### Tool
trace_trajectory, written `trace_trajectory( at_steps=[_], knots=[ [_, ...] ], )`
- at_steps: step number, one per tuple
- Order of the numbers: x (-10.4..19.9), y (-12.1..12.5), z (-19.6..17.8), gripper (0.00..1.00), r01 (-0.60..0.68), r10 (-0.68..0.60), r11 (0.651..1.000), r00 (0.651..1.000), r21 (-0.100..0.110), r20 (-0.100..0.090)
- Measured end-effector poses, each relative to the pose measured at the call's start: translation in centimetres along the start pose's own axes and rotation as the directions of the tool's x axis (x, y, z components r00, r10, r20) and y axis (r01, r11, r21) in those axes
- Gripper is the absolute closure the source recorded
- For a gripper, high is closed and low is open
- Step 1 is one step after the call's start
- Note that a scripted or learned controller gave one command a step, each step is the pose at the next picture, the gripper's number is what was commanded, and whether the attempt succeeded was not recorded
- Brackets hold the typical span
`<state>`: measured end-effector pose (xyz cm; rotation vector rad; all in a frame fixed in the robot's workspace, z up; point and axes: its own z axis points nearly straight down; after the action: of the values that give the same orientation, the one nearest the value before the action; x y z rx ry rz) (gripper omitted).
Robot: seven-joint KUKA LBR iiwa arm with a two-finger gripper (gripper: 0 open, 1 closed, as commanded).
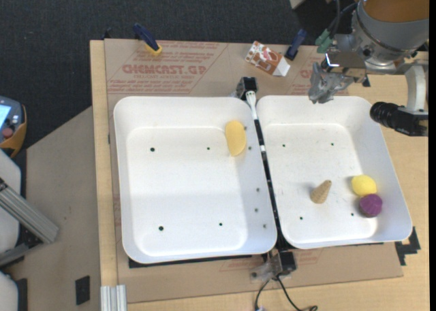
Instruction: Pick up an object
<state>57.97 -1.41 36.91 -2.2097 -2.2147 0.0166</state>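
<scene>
Gripper [323, 92] fingers blur above the right bin's [340, 109] far edge, their state unclear; a tan cone [321, 192] lies near its front edge.

2 smooth white plastic bins [184, 116] sit on matt brown cardboard [177, 64] over pale wood.

Open floor beside yellow ball [364, 184]

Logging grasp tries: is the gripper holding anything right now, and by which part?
Nothing is held. The gripper hangs over the right bin's far rim, with nothing between its fingers.
</scene>
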Motion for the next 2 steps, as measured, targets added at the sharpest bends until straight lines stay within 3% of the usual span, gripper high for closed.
trace_trajectory(
  at_steps=[1, 2],
  knots=[
    [11.8, -5.1, 4.5, 1.00, 0.011, -0.011, 1.000, 1.000, -0.007, -0.002],
    [15.6, -7.5, -7.5, 1.00, 0.004, -0.004, 1.000, 1.000, -0.031, -0.004]
  ],
)
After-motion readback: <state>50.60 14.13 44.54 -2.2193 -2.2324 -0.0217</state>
